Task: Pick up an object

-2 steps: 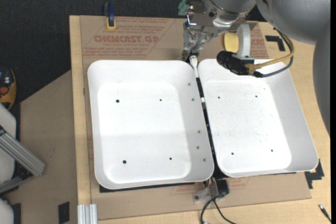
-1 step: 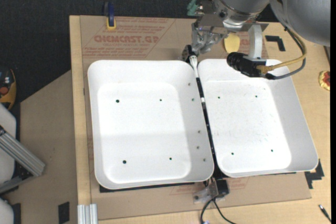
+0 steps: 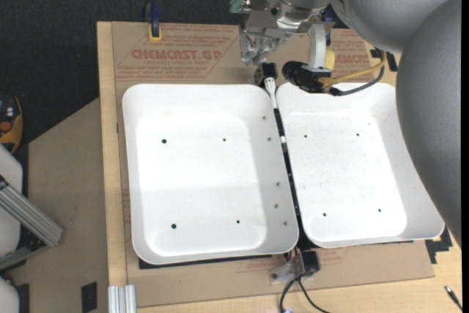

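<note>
My gripper (image 3: 256, 55) hangs from the grey arm with the orange band, above the brown board just behind the two bins, over the back end of the gap between them. Nothing shows between its metal fingers (image 3: 250, 48). Directly below it, a small black-and-white piece (image 3: 267, 75) sits at the back end of the dark seam between the bins; I cannot tell what it is. The left bin (image 3: 146, 157) and the right bin (image 3: 396, 157) show white floors with a few small dark dots.
The brown board (image 3: 183, 51) with red lettering carries both bins. A blue-and-yellow clamp (image 3: 153, 22) stands at its back left. A connector with a cable (image 3: 302, 264) lies at the front edge. A metal rail (image 3: 29, 216) runs at the far left.
</note>
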Robot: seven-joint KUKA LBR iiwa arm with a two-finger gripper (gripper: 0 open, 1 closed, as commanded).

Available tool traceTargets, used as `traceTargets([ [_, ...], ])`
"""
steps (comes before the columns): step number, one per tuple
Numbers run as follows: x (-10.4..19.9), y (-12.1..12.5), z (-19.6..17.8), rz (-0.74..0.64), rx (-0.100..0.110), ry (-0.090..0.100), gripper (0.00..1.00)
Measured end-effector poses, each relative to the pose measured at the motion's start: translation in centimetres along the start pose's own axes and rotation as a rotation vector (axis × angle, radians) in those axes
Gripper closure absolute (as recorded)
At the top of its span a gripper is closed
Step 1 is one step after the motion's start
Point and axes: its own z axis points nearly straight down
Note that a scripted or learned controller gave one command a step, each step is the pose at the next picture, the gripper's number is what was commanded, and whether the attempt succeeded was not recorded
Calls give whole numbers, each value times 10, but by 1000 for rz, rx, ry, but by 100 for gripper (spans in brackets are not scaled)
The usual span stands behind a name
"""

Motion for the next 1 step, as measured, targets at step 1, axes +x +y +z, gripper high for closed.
traceTargets([
  [1, -57, -1, -38, 5, -1, 0, 100],
])
